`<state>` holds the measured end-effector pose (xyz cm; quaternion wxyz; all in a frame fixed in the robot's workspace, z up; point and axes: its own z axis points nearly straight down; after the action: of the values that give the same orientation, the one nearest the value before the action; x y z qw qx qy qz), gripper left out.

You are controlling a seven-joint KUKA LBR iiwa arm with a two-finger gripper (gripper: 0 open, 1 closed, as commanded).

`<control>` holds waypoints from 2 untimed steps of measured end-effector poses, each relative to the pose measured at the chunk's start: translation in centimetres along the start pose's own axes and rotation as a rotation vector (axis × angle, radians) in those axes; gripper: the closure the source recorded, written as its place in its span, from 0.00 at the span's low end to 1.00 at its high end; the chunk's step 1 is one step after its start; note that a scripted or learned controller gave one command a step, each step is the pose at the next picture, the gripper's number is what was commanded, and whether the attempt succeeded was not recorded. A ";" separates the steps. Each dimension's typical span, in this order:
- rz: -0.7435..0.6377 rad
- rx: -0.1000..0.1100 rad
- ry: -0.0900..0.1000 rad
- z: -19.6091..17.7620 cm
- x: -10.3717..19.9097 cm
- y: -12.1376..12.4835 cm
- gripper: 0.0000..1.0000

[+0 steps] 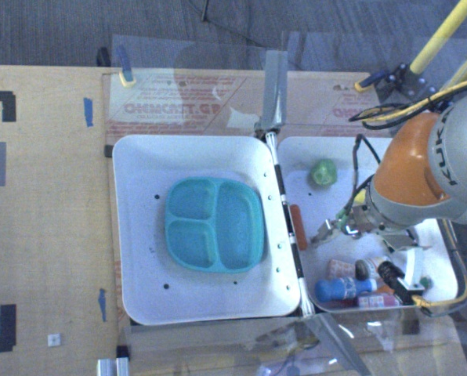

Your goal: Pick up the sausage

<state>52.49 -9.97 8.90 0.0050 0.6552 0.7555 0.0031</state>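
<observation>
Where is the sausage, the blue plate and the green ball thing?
sausage [298, 226], camera view, middle of its reddish length beside the right bin's left wall.
blue plate [241, 218], camera view, its large right compartment.
green ball thing [324, 172], camera view, its centre.

Both bins are white, the left bin [139, 178] holding a turquoise divided plate [215, 224]. In the right bin [296, 163]: a reddish-brown sausage [297, 225] at its left wall, a pale green lump [324, 172] far, a blue bottle [345, 289] near. The arm [410, 171] shows orange and grey.
</observation>
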 end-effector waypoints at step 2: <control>-0.123 0.001 0.001 0.0 -0.6 1.8 0.00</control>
<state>54.34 -10.33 8.90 0.0045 0.6075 0.7943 0.0027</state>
